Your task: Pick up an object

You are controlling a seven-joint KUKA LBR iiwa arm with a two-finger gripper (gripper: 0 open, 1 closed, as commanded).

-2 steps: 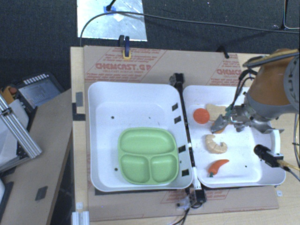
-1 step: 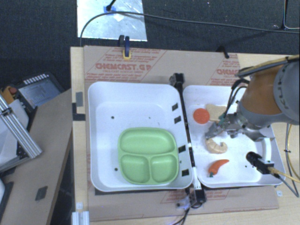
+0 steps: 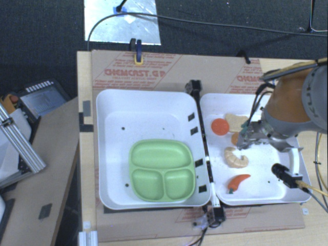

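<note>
The right bin [image 3: 266,188] holds several small food-like objects. A red-orange round piece [image 3: 220,126] lies near its left wall, with a flat beige piece [image 3: 235,120] just behind it. A pale curled piece [image 3: 236,159] rests mid-bin, and a red pepper with a green stem [image 3: 239,182] lies toward the front. My gripper [image 3: 244,139] points down between the beige piece and the pale curled piece, close above the floor. A small orange item [image 3: 234,137] shows at its left side, partly hidden by it.
The left bin [image 3: 105,137] carries a green divided plate [image 3: 162,169]. A black divider with clips [image 3: 200,137] runs between the bins. The arm's orange band [image 3: 289,99] and grey wrist overhang the right bin's far right side. A black bracket [image 3: 284,174] sticks out near the right wall.
</note>
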